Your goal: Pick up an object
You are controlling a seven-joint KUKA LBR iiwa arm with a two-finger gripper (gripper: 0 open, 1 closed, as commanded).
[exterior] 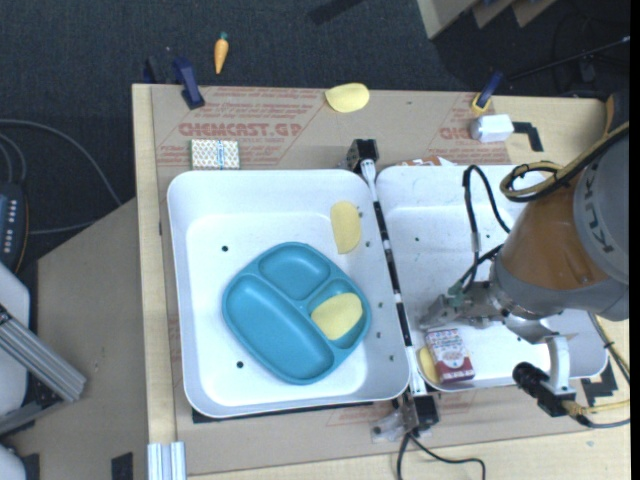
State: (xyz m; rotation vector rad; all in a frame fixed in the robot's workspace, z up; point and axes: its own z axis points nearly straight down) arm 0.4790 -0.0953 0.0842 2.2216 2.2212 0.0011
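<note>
Claw (447, 313) low in the right bin (440, 208), metal tips hard to read — can't tell its opening or any hold. Just below sits a small red-labelled packet (451, 355). Left bin (200, 228): glossy blue divided plate (285, 313) cradling a smooth yellow lump (338, 315).

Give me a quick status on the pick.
Gripper low in right bin, above red packet. Nothing visibly held. Blue tray in left bin.

The grey arm (575, 238) reaches in from the right, its orange band above the wrist, bent low with the gripper (450, 313) pointing left at the end of the wrist.
</note>
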